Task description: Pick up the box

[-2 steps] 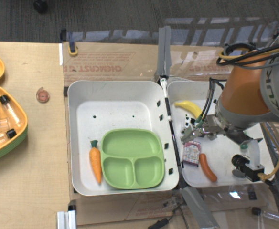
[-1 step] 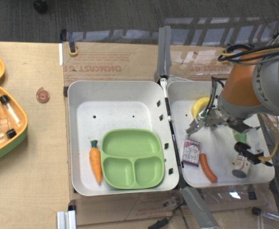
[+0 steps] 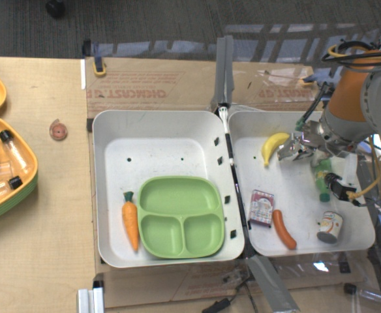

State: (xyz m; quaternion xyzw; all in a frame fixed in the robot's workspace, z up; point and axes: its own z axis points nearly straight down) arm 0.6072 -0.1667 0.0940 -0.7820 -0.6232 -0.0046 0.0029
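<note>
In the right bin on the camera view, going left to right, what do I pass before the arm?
Box → banana → sausage → gripper → green bottle → small can.

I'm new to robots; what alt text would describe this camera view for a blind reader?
A grey robot arm's gripper hovers beside a banana in the right bin, apart from the small box and sausage. The left bin holds a green tray and a carrot.

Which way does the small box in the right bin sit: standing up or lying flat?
Lying flat. The box rests on the right bin floor with its printed face up, beside the sausage.
</note>
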